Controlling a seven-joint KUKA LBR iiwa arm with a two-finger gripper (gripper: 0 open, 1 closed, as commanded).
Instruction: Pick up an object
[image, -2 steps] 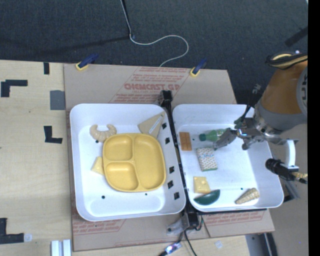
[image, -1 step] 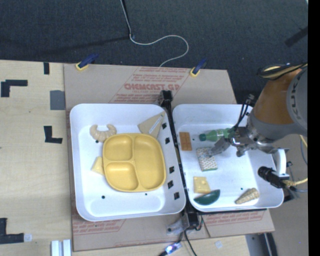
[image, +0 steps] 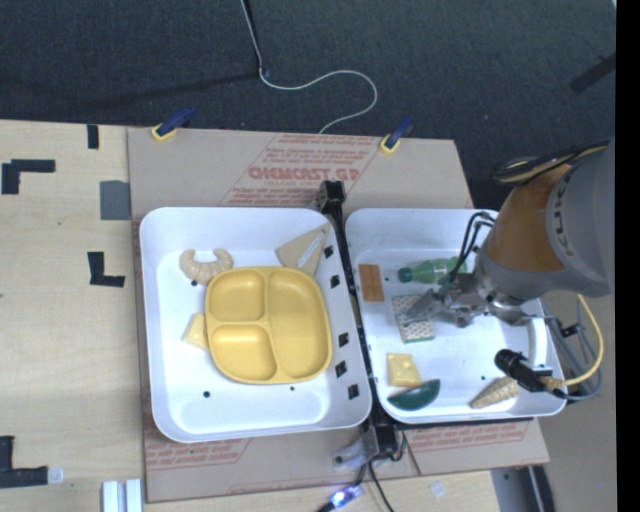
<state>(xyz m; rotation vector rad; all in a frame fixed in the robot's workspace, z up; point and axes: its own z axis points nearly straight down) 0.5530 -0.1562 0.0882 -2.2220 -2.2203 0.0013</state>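
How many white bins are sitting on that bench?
2. The left bin holds a yellow divided plate; the right bin sits beside it, where the gripper reaches in.

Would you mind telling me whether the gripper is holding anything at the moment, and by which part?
It cannot be told: the gripper sits low in the right bin at a grey mesh piece, its tips unclear.

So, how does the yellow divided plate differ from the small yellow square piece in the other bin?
The yellow divided plate lies in the left bin; the small yellow square piece lies in the right bin. The plate is much bigger and has three compartments, while the square piece looks flat and plain. The plate is rounded; the piece has corners. Both are yellow.
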